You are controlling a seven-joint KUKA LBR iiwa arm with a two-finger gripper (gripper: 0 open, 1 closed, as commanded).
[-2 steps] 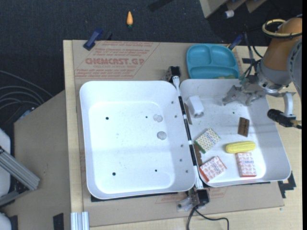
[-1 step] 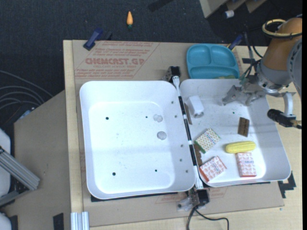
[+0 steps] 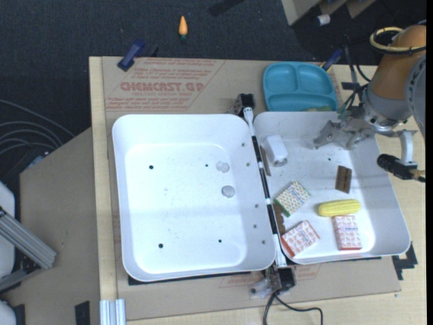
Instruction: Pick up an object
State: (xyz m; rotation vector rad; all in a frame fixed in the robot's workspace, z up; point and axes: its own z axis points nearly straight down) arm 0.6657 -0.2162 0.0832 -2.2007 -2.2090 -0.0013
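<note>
Claw [image 3: 333, 134], fingers apparently spread and empty, over the right bin [image 3: 385, 181]; nearest object, the brown block [image 3: 344, 179], lies just below it, long axis upright.

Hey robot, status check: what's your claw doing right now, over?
Gripper low over right bin, rear part, nothing between fingers. Nearest items: white block, brown bar. Yellow corn and boxes nearer front. Nothing blocking.
</note>
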